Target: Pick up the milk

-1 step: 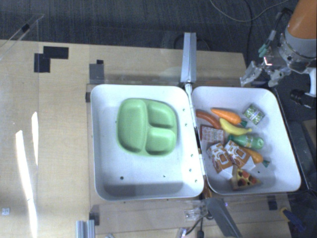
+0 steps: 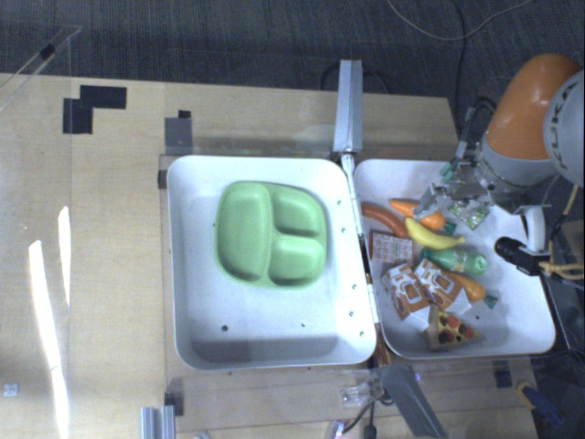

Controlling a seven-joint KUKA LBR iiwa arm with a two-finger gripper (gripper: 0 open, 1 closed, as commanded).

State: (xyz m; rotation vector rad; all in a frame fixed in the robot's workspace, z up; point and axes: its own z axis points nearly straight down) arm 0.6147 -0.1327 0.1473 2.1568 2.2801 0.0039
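The milk looks to be the brown-and-white carton (image 2: 419, 287) lying flat in the right bin (image 2: 539, 332), near its middle front. My gripper (image 2: 460, 201) hangs over the back of that bin, above and behind the carton and well apart from it. Its tip sits just above a yellow banana (image 2: 432, 236) and an orange carrot (image 2: 430, 218). The grey arm with its orange band (image 2: 526, 108) comes in from the right.
Around the carton lie a sausage (image 2: 382, 218), a green bottle (image 2: 457, 262), another carrot (image 2: 471, 286), a patterned box (image 2: 389, 246) and a pizza slice (image 2: 448, 331). The left bin (image 2: 196, 327) holds a green divided plate (image 2: 271, 232). A metal post (image 2: 348, 108) stands between the bins.
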